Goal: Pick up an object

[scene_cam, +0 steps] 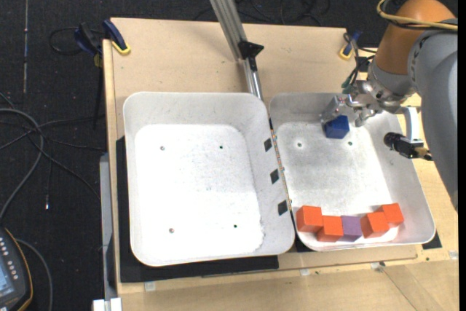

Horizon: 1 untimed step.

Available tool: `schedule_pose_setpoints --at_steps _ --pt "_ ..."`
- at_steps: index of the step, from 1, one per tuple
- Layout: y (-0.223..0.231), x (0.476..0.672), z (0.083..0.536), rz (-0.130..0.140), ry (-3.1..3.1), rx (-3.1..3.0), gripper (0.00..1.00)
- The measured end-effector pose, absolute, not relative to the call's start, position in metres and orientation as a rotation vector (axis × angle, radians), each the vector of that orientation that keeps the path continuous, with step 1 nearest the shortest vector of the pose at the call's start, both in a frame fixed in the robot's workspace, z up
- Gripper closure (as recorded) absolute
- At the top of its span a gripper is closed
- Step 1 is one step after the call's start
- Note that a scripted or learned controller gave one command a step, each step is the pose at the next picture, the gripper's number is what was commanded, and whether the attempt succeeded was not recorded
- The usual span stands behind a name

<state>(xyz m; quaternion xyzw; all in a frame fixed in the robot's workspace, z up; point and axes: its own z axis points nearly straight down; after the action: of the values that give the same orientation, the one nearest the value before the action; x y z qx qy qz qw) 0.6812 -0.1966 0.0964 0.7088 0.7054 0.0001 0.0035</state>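
My gripper (339, 119) hangs over the far part of the right bin (408, 189), reaching in from the right. A blue block (336, 128) sits between its fingertips, and the fingers are shut on it. Whether the block rests on the bin floor or hangs just above it, I cannot tell. Along the near wall of the same bin lies a row of blocks: an orange one (311, 218), a second orange one (333, 227), a purple one (352, 226), then two more orange ones (375, 223) (393, 213).
The left bin (191, 178) lies beside the right one, joined by black clips at the shared edge (275, 175). A slanted metal pole (226, 4) crosses the bench's far side. Clamps sit at the far corners (116, 40) (349, 46).
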Motion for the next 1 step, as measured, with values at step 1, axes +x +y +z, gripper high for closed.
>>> schedule_pose_setpoints --at_steps 1 --pt "-0.1911 0.6818 0.1065 0.001 2.221 2.214 1.00"
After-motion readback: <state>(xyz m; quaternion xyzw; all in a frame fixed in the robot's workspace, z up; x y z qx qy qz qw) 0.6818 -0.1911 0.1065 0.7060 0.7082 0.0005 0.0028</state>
